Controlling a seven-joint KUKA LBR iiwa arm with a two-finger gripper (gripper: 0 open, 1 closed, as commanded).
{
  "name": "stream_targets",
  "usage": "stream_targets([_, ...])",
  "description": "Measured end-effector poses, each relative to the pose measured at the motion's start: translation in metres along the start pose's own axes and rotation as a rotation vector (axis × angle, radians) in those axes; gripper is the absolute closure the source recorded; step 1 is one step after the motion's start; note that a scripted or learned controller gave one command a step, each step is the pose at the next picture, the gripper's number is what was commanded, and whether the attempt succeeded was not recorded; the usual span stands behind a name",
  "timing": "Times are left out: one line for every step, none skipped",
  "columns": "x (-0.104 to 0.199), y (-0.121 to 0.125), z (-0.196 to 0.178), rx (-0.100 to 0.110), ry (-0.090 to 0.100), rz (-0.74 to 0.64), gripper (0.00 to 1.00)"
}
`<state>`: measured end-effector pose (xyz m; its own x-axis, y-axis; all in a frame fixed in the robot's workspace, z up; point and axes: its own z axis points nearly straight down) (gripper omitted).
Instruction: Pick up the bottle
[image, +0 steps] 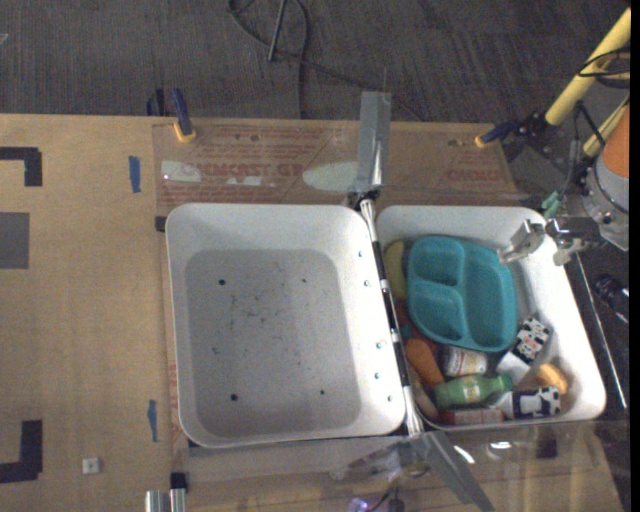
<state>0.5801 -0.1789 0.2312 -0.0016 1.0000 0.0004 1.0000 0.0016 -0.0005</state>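
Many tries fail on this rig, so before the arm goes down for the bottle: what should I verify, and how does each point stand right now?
1. Bottle located: ok. The green bottle lies on its side near the front of the right bin.
2. Gripper over the bottle: not ok. The gripper is at the bin's far right rim, well away from the bottle.
3. Gripper free of any load: ok, nothing shows between its fingers.
4. Room around the bottle: not ok. An orange carrot-like toy, a small jar and other toys crowd it.
5. Teal divided plate clear of the descent path: cannot tell; it lies between gripper and bottle.
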Motion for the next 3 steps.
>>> stream_targets([-0.004,-0.043,0.014,0.0,0.0,-0.043,0.0])
stream_targets([0.021,0.013,0.118,-0.028,-0.005,0.129,0.0])
stream_targets([-0.008,-0.016,0.126,-0.046,-0.003,0.022,0.0])
